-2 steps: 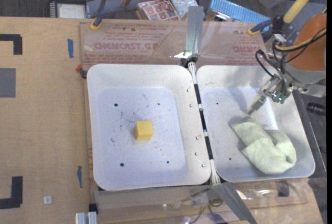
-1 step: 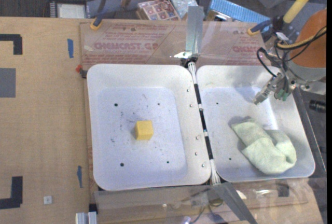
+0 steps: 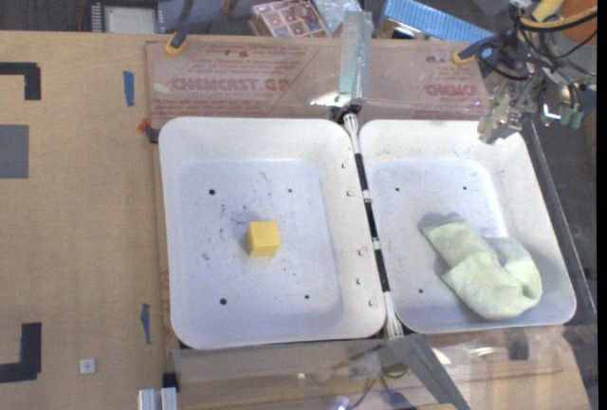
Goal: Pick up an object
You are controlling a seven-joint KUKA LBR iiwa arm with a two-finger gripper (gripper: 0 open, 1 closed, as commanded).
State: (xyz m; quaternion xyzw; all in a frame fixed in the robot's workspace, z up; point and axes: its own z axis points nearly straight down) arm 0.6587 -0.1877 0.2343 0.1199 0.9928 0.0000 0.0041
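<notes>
Two-finger metal gripper (image 3: 500, 121), finger state unreadable, hangs over the right white bin's (image 3: 560, 237) far-right corner; crumpled pale-green cloth (image 3: 482, 270) lies nearer the camera, 1 yellow cube (image 3: 265, 238) further left.

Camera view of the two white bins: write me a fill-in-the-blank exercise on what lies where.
1. The small yellow cube lies in the ____ shallow white bin.
2. The crumpled pale green cloth lies in the ____ shallow white bin.
3. The pincer hangs over the right bin's ____ corner, apart from the cloth.

Missing words: left; right; far right
</notes>
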